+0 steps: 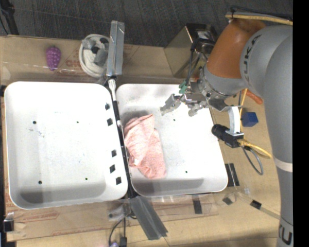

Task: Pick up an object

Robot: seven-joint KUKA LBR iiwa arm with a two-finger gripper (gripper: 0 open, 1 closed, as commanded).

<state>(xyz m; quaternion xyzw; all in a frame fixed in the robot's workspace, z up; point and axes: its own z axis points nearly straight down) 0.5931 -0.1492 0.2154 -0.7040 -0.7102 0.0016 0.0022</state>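
A crumpled pink cloth (143, 145) lies in the right bin (195, 158), against its left wall. My gripper (179, 106) hangs above the upper middle of that bin, up and to the right of the cloth and apart from it. Its two grey fingers are spread, with nothing between them. The grey arm with its orange band (232, 50) comes in from the upper right.
The left bin (56, 143) sits beside the right one, with a black-clipped divider between them. Behind the bins lie a purple object (53, 56), a white roll (94, 54) and a brown box (188, 48). A blue block (250, 119) and cables lie at the right.
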